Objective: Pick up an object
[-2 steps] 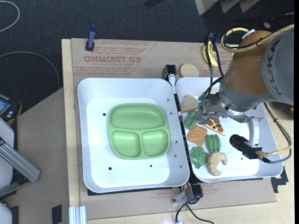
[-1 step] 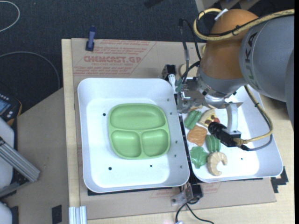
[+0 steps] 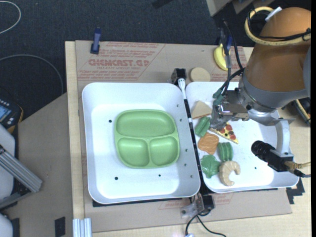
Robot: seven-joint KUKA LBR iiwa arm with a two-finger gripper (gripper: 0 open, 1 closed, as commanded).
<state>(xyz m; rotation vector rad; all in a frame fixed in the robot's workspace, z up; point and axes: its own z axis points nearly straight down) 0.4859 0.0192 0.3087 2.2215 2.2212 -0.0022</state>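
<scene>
Gripper (image 3: 220,116) is hanging over small plastic toy foods crowding right white bin's (image 3: 266,179) left edge, presumably picking one; fingers' state unreadable.

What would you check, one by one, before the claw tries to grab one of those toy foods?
1. Toys within reach in the right bin: ok, a cluster lies along its left side.
2. Claw over a target: ok, it sits by the pizza slice.
3. Claw open: cannot tell.
4. Target standing free: not ok, the pizza slice, orange piece and green pieces crowd together.
5. Croissant as an alternative: ok, it lies at the cluster's near end.
6. Green plate out of the way: ok, it is in the left bin.
</scene>
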